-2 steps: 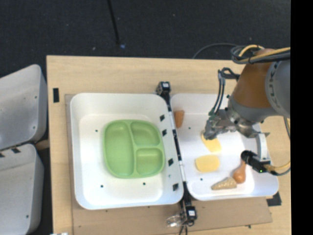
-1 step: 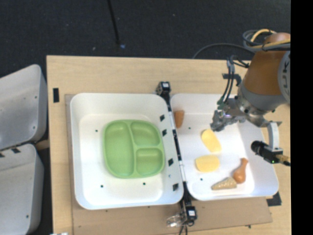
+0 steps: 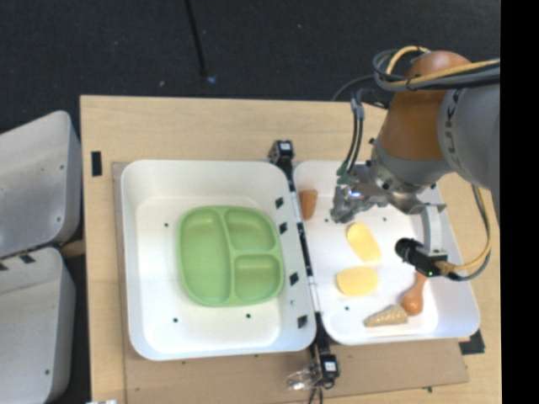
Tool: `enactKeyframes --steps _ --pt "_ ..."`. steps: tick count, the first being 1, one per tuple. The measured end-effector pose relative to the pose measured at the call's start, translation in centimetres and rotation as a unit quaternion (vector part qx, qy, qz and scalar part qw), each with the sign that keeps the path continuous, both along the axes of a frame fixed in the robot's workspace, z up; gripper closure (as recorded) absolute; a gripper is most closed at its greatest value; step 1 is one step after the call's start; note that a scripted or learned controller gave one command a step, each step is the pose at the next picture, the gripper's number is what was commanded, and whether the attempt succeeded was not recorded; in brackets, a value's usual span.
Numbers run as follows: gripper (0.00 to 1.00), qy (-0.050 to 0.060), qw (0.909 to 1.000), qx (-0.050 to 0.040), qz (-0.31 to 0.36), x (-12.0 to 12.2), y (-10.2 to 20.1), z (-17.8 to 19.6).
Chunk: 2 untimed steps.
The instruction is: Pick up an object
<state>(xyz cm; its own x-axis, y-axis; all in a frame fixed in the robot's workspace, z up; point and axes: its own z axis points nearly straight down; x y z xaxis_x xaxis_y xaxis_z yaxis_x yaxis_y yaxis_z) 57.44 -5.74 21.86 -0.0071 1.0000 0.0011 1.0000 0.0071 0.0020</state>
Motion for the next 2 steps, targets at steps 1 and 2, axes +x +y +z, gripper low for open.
enactKeyframes --steps 1,2 --pt "1.00 0.000 1.0000 -0.0002 0.000 1.4 4.8 -0.2" --pt "1.00 0.000 1.0000 -0.0001 0.000 2.3 9.3 1.0"
